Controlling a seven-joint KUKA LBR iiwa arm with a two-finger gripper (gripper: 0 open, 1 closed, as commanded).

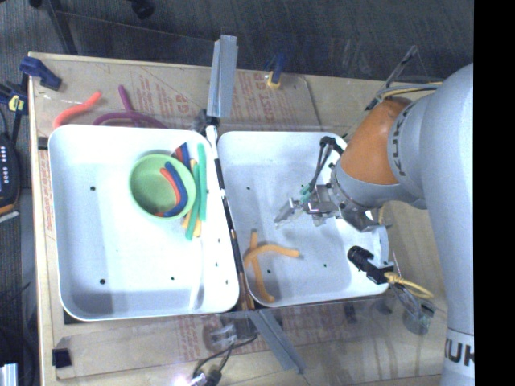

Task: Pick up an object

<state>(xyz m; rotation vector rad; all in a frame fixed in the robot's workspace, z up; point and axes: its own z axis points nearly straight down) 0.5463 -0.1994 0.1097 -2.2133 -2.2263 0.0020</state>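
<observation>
Even, bright overhead light washed out the two white bins (80, 240), a glare spot shone on the counter's (161, 352) near edge, shadows were soft, and detail was slightly blurred.
</observation>
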